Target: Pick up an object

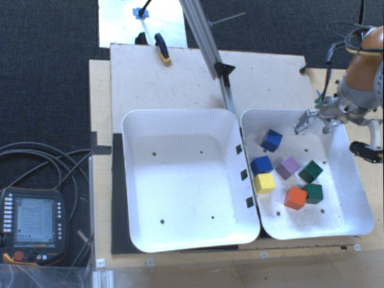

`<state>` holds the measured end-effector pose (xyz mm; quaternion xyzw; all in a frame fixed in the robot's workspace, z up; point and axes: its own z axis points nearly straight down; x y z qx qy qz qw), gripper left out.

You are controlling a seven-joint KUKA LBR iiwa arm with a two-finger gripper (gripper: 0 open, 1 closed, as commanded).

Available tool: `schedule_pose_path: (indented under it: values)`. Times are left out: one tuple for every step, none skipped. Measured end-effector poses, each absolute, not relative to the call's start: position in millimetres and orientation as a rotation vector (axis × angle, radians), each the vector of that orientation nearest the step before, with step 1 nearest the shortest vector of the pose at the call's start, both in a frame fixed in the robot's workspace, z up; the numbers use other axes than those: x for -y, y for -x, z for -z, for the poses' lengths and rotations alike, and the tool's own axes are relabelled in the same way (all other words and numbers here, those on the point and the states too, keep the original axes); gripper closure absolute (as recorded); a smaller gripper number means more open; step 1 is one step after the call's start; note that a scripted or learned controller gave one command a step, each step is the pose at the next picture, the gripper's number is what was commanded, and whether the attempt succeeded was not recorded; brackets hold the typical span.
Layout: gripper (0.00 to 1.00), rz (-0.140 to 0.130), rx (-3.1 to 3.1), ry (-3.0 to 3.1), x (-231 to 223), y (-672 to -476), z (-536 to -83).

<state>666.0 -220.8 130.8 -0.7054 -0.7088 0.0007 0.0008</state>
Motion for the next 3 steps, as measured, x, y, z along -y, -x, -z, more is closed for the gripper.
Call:
schedule_pose_path:
  values:
    - [1.00, 0.004, 2.236, 2.218, 221.6, -668.5, -146.9]
    - [1.00, 0.007, 2.233, 2.224, 226.2, -669.0, -212.7]
    - [1.00, 0.008, 2.235, 2.224, 224.0, -670.5, -279.3]
